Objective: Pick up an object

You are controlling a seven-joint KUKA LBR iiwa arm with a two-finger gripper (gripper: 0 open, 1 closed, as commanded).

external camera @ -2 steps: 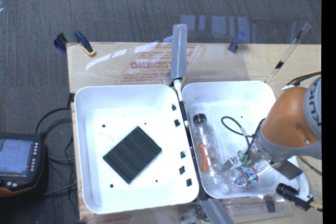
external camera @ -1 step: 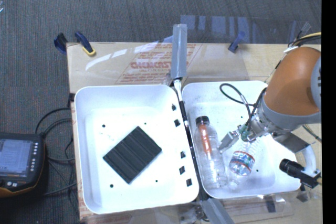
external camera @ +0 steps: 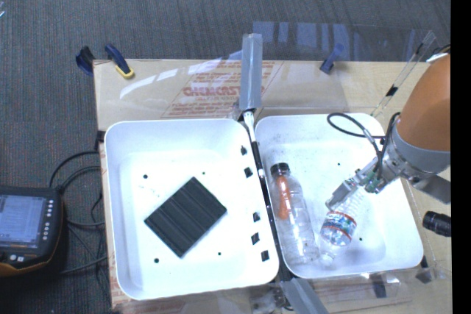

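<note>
Gripper [external camera: 344, 195] low in right bin [external camera: 324, 130], just above small water bottle [external camera: 338, 227]; finger state unclear. Orange-capped bottle [external camera: 289, 208] beside. Black ribbed pad [external camera: 185, 216] in left bin [external camera: 129, 158].

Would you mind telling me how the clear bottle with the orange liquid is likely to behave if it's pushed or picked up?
The clear bottle lies on its side in the right bin, so a sideways push would probably roll it. Its smooth, round plastic looks slippery to pinch. It seems mostly empty, hence probably light and easy to dent.

Robot lab: clamped bench [external camera: 184, 88], bins [external camera: 118, 158]
</note>
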